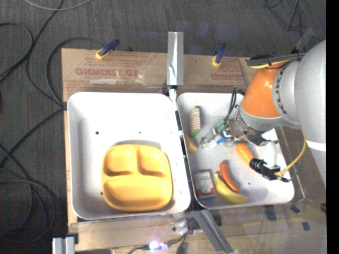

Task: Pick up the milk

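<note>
The milk [204, 183] is a small grey carton with an orange label, lying near the front left corner of the right bin [280, 194]. My gripper [214, 136] hangs over the middle of that bin, behind the carton and apart from it, with nothing seen in its grasp. The grey arm with its orange band [262, 97] reaches in from the right.
A corn cob [196, 119] lies at the right bin's back left. An orange carrot [243, 152], a red sausage [229, 176] and a banana [231, 193] lie just right of the carton. The left bin [85, 120] holds a yellow divided plate [137, 176].
</note>
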